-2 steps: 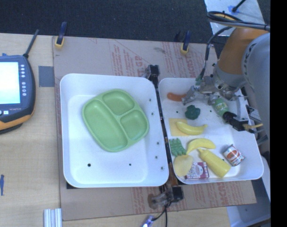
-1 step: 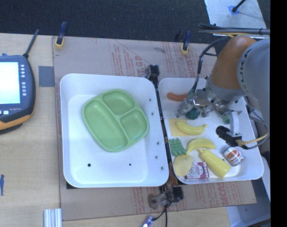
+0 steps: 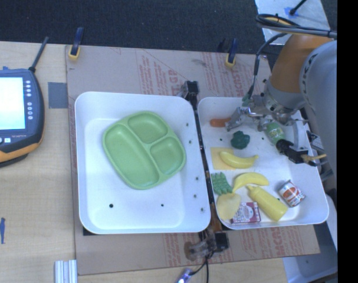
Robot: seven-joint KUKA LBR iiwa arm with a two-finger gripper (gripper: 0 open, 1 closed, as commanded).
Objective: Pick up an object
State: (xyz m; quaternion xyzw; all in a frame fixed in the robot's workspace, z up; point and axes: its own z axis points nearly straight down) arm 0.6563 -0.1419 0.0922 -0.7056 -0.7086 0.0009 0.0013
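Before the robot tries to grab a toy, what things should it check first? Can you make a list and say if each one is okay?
1. Toys within reach in the right bin: ok, several lie there.
2. Tool over that bin: ok, it sits near the far end.
3. Something right by the tool: ok, the orange carrot and dark green broccoli lie close.
4. Tool already holding a toy: cannot tell, its tips are too blurry.
5. Room around the broccoli: ok, it lies apart from the banana.
6. Green tray in the left bin: ok, out of the way.
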